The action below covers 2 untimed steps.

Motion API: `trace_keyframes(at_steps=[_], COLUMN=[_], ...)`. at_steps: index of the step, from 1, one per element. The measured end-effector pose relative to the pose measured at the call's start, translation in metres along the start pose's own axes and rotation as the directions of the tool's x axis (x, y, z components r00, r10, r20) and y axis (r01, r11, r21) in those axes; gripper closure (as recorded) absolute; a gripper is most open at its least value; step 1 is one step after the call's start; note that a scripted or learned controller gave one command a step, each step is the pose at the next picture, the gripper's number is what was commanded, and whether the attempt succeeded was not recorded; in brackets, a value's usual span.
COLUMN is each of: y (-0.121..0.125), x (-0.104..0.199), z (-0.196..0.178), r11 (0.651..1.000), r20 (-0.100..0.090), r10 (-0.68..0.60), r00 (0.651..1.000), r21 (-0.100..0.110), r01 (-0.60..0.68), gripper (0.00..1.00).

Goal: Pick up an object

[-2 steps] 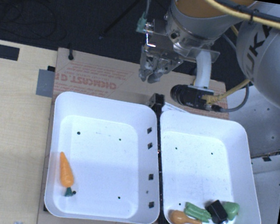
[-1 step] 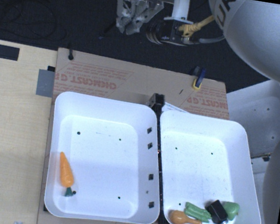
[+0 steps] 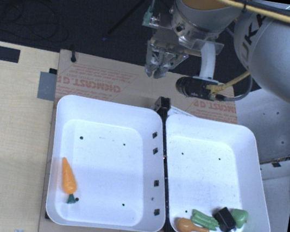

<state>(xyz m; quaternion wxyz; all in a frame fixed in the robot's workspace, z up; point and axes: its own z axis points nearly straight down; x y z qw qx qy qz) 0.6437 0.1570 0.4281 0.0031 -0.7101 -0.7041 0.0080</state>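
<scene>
An orange toy carrot (image 3: 68,177) with a small green top lies near the front left corner of the left bin (image 3: 69,106). In the front right corner of the right bin (image 3: 256,145) lie a green bean pod (image 3: 204,219), a black block (image 3: 224,219), a green piece (image 3: 239,215) and an orange-tan pear-shaped toy (image 3: 190,226), close together. My gripper (image 3: 158,68) hangs high above the bench behind the bins, over the cardboard sheet, with nothing between its fingers. Its fingers point down and stand close together.
The bins sit on a brown cardboard sheet (image 3: 106,81) on a pale wooden bench. A black clip strip (image 3: 159,154) joins the bins down the middle. The grey arm and its cables fill the top right.
</scene>
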Motion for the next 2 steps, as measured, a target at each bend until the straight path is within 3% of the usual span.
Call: trace_keyframes(at_steps=[1, 2], y=[-0.021, -0.031], x=[-0.088, 0.008], z=[0.043, -0.016], r11=[1.000, 1.000], r20=[-0.003, -0.009], r10=[0.000, -0.017], r00=[1.000, 1.000], r21=[-0.006, -0.018], r01=[0.000, 0.017], gripper=[1.00, 1.00])
